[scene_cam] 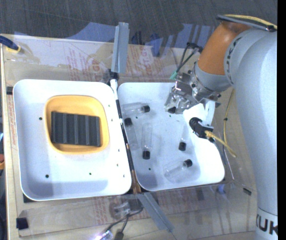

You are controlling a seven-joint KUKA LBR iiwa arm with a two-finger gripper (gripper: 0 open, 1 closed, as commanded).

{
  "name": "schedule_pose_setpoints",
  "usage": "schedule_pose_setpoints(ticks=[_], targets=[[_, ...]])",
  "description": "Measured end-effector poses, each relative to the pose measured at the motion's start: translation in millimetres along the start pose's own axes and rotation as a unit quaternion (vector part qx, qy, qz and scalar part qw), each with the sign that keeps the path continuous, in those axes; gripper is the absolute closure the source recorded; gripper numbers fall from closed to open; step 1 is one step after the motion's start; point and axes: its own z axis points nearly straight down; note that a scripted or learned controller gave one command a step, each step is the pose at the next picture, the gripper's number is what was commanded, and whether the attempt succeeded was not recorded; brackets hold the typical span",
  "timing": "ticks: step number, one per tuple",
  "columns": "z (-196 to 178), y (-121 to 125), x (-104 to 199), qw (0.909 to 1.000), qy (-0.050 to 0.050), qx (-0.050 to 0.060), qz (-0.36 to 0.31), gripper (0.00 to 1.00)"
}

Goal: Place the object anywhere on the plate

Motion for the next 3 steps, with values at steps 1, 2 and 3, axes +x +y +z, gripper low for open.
schedule_pose_setpoints(ticks=[1, 2, 3], targets=[[-43, -28, 72, 0.9986, 0.0, -0.001, -0.052, 1.0], [-19, -32, 129, 0.9932, 0.0, 0.001, -0.117, 1.0], [-4, -48, 162, 0.986, 0.0, 0.001, -0.167, 1.0]])
